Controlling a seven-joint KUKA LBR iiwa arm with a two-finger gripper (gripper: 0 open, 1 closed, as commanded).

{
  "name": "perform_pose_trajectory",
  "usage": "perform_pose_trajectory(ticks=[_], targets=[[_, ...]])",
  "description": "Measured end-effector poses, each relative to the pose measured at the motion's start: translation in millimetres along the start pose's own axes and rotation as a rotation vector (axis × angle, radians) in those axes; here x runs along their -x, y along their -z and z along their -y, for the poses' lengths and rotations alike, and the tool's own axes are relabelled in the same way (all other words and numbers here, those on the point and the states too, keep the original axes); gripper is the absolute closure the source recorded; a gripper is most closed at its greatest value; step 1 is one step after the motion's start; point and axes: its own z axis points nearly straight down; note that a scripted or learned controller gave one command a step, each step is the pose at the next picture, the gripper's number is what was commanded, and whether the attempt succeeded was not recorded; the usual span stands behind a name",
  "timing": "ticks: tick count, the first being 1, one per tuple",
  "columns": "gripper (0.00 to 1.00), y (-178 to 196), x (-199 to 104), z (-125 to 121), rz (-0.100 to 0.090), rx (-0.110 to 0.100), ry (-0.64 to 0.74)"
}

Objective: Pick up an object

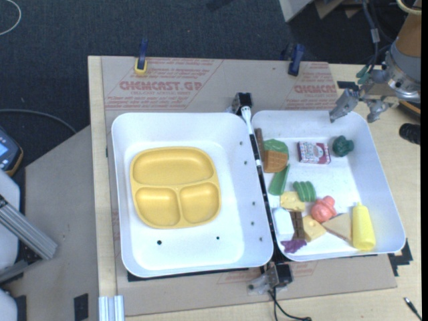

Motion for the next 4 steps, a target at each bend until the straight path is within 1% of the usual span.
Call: perform_pose_trajectory(ticks=[1, 2, 3, 4], targets=[[0.00, 9.1, -0.5, -2.6, 0.003, 0.015, 0.003], [0.00, -48.8, -4.9, 5.6, 0.002, 0.009, 0.004], [0.00, -92.9, 0.0, 5.7, 0.002, 0.010, 0.003], [0.00, -120.5, -0.9, -0.7, 0.007, 0.034, 0.006]])
